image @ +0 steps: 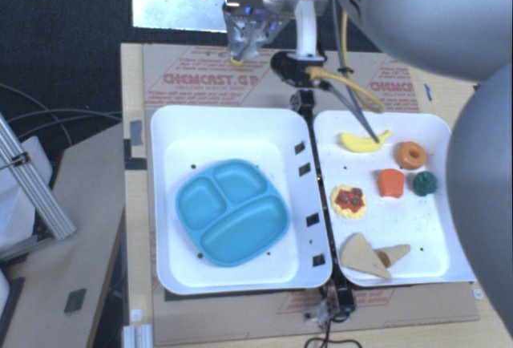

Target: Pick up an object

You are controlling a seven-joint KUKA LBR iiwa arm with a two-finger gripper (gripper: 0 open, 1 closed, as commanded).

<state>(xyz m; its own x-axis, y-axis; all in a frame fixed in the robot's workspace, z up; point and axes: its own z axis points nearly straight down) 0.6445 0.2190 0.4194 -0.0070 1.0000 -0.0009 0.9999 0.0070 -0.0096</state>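
Observation:
My gripper (243, 50) hangs high over the cardboard behind the left bin (164, 178), well away from every object. The right bin (437, 258) holds a yellow banana (365, 142), a brown donut (411, 155), an orange-red block (390, 183), a dark green lump (424, 183), a small round pizza (349, 201) and a tan wedge with a cone (373, 255). In the left bin lies a blue divided plate (232, 212). A small yellowish spot shows at the gripper's tip; I cannot make out what it is.
The grey arm fills the top right and overhangs the right bin's far corner. A black cable and a yellow hose (345, 86) run down from the wrist to the divider between the bins. Printed cardboard (200, 78) lies under both bins.

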